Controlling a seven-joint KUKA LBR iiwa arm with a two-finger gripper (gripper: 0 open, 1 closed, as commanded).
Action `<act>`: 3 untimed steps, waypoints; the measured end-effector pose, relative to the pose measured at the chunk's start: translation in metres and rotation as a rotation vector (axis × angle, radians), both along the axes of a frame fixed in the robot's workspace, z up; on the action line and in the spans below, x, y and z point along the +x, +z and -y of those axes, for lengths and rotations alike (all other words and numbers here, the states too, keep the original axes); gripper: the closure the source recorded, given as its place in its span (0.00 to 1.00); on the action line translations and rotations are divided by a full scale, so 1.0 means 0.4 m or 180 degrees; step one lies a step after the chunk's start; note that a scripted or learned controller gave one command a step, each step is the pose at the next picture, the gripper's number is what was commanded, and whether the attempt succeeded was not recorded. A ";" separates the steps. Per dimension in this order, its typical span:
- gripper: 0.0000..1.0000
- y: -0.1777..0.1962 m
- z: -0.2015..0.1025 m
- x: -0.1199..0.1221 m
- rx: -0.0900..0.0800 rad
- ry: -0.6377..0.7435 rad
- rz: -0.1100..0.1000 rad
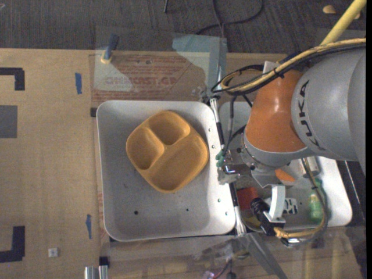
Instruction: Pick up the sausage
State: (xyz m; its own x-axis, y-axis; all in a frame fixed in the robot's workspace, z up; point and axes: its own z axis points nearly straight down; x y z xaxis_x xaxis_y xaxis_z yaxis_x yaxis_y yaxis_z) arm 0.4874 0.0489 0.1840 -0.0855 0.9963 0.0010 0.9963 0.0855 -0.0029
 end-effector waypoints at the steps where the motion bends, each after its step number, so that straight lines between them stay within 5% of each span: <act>1: 1.00 0.185 -0.215 -0.021 -0.0003 -0.0216 0.0008; 2: 1.00 0.332 -0.230 0.077 -0.0005 -0.0246 0.0010; 3: 1.00 0.062 -0.316 -0.022 -0.0004 -0.0005 0.0001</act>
